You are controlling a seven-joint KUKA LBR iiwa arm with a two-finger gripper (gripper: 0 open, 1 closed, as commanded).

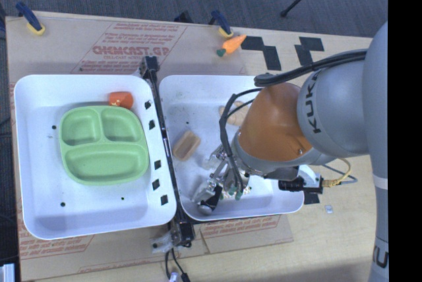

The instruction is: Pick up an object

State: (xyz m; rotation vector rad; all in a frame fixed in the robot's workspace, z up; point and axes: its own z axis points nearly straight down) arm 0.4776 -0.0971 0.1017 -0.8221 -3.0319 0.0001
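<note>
- A cardboard-covered bench (pixel 257 244) bears two white bins; dark grey carpet lies beyond its far edge.
- The left bin (pixel 33 142) holds a green divided plate (pixel 103 144) and, at the plate's far edge, a small orange-red piece (pixel 120 100).
- In the right bin (pixel 198 93) lies a tan, bread-like block (pixel 185 144), long axis slanting near-left to far-right.
- The gripper (pixel 214 194) sits low near the right bin's near-left corner, right of and nearer than the block; whether its fingers are parted or closed, I cannot tell.

Both white bins (pixel 39 162) look like smooth, slightly glossy plastic. The green divided plate (pixel 103 144) is matt plastic. The bench (pixel 132 43) is dull printed cardboard. The arm (pixel 343 109) has a satin grey shell and a smooth orange band (pixel 273 122).
</note>
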